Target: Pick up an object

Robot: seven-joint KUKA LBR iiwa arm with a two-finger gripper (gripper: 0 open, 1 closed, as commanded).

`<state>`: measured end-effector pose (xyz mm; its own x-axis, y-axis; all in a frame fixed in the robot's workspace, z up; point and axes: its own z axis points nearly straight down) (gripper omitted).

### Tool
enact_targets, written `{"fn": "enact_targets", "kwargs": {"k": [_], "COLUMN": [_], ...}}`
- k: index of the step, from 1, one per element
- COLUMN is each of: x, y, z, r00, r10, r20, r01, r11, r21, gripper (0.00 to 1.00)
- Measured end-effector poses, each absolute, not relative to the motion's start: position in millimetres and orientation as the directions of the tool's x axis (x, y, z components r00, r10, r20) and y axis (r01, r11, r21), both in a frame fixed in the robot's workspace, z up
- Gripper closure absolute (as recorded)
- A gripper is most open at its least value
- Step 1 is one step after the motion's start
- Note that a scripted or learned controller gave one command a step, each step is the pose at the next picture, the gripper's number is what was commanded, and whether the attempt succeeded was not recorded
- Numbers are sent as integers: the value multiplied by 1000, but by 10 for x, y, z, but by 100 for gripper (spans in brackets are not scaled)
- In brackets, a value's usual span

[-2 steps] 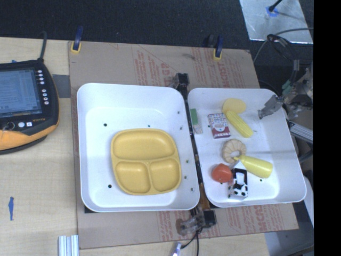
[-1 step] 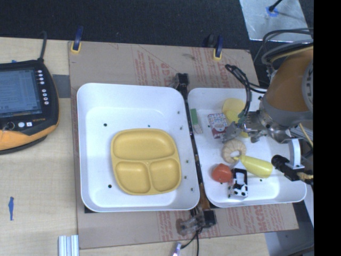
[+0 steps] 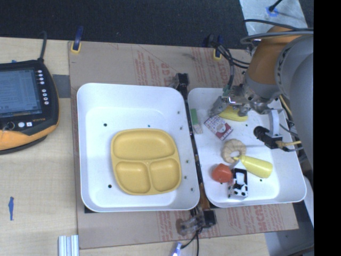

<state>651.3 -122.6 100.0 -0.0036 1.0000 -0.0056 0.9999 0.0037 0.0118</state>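
Gripper (image 3: pixel 230 101): we place it low at right bin (image 3: pixel 290 196) far edge; grip state we cannot tell | yellow object (image 3: pixel 234 114): just beside it, toward the near edge, long axis crosswise

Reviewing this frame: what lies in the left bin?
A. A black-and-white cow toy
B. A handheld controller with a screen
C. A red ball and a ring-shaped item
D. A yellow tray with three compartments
D: the yellow divided tray lies alone on the floor of the left bin, while the cow toy and the other small items sit in the right bin.
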Motion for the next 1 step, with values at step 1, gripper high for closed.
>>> {"fn": "enact_targets", "kwargs": {"k": [1], "x": [5985], "y": [-1287], "z": [917], "r00": [-6], "r10": [1000], "r20": [-2], "r01": [1000], "r11": [6], "r21": [-5], "gripper": [0]}}
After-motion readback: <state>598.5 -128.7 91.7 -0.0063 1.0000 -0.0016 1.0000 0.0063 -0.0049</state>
